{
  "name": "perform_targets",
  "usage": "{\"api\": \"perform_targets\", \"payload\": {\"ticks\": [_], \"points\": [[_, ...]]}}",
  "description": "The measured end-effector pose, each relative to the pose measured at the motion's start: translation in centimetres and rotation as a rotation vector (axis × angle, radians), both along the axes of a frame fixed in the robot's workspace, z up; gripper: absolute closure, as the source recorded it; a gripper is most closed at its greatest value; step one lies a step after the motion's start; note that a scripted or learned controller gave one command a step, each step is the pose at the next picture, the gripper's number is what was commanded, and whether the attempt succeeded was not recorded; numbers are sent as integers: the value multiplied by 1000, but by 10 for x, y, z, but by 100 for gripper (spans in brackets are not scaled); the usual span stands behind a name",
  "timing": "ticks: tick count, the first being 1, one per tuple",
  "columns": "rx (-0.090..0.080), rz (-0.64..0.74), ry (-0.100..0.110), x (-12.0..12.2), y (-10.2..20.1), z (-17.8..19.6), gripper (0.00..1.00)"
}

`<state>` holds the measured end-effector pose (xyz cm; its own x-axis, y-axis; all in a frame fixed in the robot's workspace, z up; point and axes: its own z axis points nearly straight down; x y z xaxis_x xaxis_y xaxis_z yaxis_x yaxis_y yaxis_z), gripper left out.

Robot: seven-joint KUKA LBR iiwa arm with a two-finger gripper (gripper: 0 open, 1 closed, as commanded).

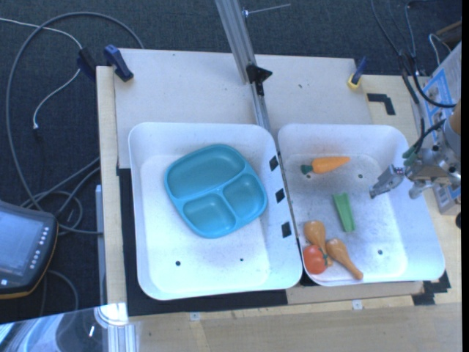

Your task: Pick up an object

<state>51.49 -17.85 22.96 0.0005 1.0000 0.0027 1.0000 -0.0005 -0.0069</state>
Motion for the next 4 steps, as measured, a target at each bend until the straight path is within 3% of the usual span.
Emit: {"api": "perform_targets", "payload": {"ticks": [2, 3, 4], "points": [[1, 1, 0, 11, 1, -91, 0], [-1, 2, -8, 12, 1, -77, 100], [-4, 2, -13, 9, 4, -31, 100]]}}
